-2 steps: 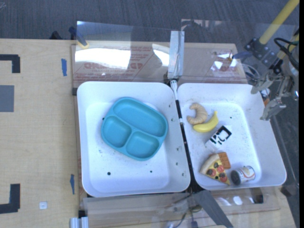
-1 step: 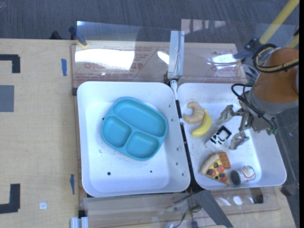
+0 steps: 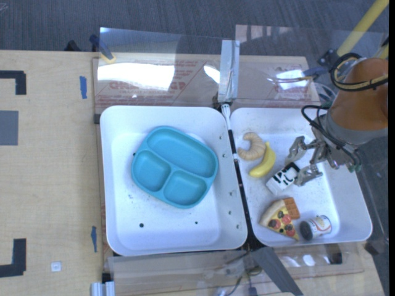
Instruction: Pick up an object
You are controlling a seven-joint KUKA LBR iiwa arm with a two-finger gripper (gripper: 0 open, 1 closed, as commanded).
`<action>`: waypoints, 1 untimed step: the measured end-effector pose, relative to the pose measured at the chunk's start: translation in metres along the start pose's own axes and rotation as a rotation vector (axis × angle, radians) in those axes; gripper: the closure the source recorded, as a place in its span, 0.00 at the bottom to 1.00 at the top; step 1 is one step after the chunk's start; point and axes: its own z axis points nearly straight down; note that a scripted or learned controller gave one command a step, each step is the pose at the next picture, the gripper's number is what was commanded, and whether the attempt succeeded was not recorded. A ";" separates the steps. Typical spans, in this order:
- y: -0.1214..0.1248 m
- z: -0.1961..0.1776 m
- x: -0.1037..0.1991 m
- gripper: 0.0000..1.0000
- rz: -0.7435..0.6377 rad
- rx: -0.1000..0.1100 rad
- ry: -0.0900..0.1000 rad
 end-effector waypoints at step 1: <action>0.084 -0.079 0.029 1.00 0.400 -0.005 0.012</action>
